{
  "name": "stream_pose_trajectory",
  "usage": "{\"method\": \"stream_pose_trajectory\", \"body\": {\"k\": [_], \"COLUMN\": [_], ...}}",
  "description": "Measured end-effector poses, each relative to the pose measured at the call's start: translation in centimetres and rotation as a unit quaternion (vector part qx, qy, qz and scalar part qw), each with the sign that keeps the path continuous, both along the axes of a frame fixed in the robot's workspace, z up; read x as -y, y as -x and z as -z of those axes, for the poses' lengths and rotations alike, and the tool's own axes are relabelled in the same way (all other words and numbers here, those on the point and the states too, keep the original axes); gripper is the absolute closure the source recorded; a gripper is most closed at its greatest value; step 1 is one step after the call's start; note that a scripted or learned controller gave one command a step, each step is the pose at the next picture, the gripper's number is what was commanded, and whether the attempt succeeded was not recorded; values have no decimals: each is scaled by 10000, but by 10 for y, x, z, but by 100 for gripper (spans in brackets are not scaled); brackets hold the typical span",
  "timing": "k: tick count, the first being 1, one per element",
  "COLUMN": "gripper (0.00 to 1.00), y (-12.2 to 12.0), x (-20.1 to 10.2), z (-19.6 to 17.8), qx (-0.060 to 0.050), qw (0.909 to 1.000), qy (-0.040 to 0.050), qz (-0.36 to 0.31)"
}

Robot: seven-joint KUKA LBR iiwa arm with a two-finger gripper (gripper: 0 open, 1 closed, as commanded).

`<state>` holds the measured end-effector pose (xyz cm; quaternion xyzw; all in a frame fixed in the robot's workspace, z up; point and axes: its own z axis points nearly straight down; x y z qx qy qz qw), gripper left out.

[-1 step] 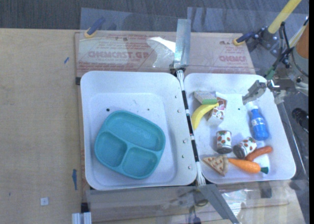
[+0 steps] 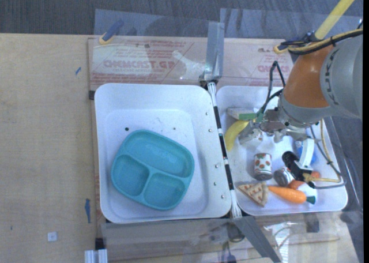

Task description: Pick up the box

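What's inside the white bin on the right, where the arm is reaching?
The right bin holds a banana, a small spotted cup, a pizza slice and a carrot. The arm covers the bin's upper part, so anything beneath it is hidden.

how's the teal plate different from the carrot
The teal plate is far larger than the carrot. The plate is teal, flat and split into three compartments; the carrot is orange, slim and tapered, with a green end. The plate lies alone in the left bin, while the carrot sits among other small things in the right bin. Both lie flat on a white bin floor.
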<state>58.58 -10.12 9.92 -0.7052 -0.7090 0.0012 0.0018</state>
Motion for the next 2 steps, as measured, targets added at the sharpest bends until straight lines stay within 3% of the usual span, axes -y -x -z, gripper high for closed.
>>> {"method": "stream_pose_trajectory", "body": {"k": [1,2], "gripper": [0,0], "y": [-83,-33], "x": [32,1], "z": [14,13], "qx": [16,44], "qw": [9991,9968], "qy": [-3,-2], "qz": [-419,-802]}}
